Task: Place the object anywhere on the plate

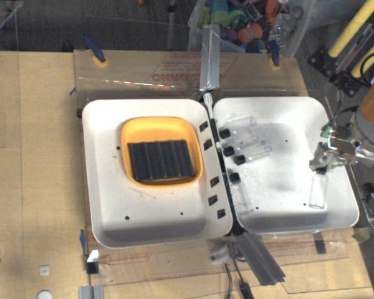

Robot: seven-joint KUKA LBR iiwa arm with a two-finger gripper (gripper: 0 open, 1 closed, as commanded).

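A yellow-orange plate (pixel 132 136) lies in the left bin (pixel 103 185). On it rests a dark, ribbed rectangular block (pixel 161 159) that covers most of the plate's floor. My gripper (pixel 319 167) hangs over the right side of the right bin (pixel 280 210), far from the plate. A pale, see-through upright piece (pixel 316 193) shows just below the gripper, and I cannot tell whether it is a held thing or part of the gripper. Clear plastic pieces (pixel 249 141) lie at the upper left of the right bin.
A divider with black clips (pixel 215 167) runs between the two bins. A clear tub of coloured toys (pixel 249 8) stands behind the bench. The arm's cables and mount (pixel 361 55) crowd the right side.
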